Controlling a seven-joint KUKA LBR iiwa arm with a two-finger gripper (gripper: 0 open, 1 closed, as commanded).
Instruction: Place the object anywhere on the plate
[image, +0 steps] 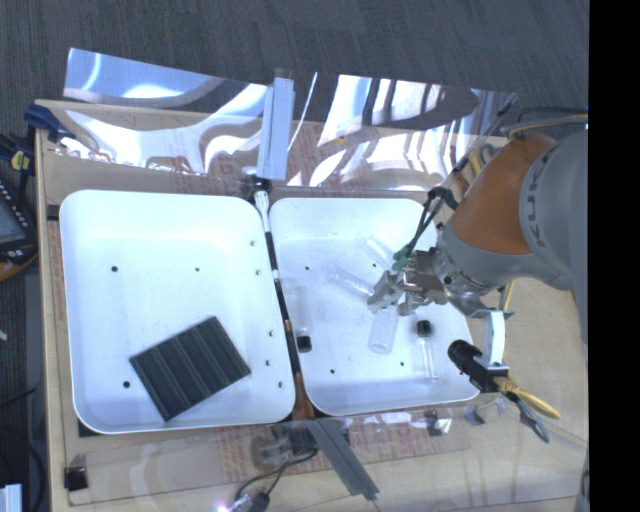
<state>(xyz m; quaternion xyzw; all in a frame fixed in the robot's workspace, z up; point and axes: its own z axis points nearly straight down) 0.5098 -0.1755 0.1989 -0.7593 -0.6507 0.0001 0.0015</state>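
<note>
Camera view: arm over right bin, plate far left

Camera view showed the grey-and-orange arm's jaws at the three o'clock side, above the right white bin; whether they were clenched or released I could not tell. A clear plastic cylinder lay just below them. The dark ribbed rectangular plate sat at seven o'clock in the left white bin. The slick, transparent object might slip out during the crossing.

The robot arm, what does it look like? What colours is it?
The big rounded robot arm is grey, with a wide orange band above its wrist. Thin dark and green cables run down to the small silvery metal end effector, which has little black parts on it.
</note>
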